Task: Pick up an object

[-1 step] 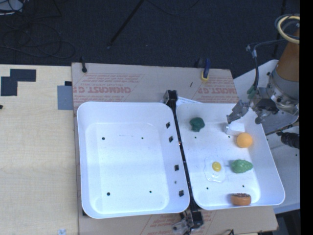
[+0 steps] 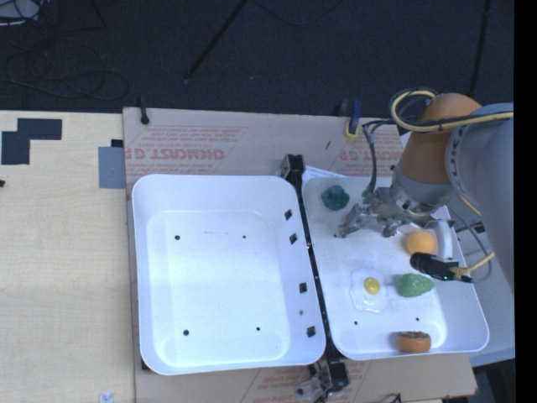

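Observation:
My gripper (image 2: 366,227) hangs low over the upper middle of the right bin (image 2: 470,326), open, and I see nothing between its spread fingers. A teal lump (image 2: 336,196) lies just up and left of it. An orange ball (image 2: 420,243) rests to its right. Below the gripper lie a toy fried egg (image 2: 370,290) and a green leafy piece (image 2: 414,285). A brown-orange round piece (image 2: 413,341) sits near the bin's front edge.
The left bin (image 2: 147,225) stands beside the right one, split from it by a black divider bar (image 2: 304,242). The grey arm with its orange band (image 2: 436,145) and cables crosses the right bin's far right corner.

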Tool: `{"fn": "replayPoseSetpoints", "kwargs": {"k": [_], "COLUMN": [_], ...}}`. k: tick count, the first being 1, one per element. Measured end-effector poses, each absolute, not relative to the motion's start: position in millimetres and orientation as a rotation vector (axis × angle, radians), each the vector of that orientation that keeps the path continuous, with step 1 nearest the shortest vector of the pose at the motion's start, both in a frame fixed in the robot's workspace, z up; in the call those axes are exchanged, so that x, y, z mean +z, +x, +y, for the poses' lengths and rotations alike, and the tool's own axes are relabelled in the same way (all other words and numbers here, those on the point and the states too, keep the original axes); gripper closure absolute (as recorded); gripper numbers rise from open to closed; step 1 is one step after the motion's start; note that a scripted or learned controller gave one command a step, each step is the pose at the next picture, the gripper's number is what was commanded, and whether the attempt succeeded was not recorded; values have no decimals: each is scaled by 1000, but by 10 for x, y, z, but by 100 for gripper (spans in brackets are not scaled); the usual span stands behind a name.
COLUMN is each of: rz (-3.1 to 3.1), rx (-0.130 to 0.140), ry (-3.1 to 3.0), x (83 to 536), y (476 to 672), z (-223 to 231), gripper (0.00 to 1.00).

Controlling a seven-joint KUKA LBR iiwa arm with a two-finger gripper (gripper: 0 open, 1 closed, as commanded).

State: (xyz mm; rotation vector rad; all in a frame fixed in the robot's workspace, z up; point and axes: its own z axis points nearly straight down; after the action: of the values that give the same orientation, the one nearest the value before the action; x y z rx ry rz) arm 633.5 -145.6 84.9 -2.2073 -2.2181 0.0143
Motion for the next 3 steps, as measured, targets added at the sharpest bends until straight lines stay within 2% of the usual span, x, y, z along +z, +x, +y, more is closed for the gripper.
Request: {"fn": "replayPoseSetpoints", "kwargs": {"k": [1, 2, 3], "rz": [-2226, -2221, -2218], "rx": [-2, 5, 5], "ry": [-2220, -2211, -2219], "x": [1434, 838, 973], "y": [6450, 6425, 6433], "z": [-1532, -942, -978], "gripper": [0, 0, 100]}}
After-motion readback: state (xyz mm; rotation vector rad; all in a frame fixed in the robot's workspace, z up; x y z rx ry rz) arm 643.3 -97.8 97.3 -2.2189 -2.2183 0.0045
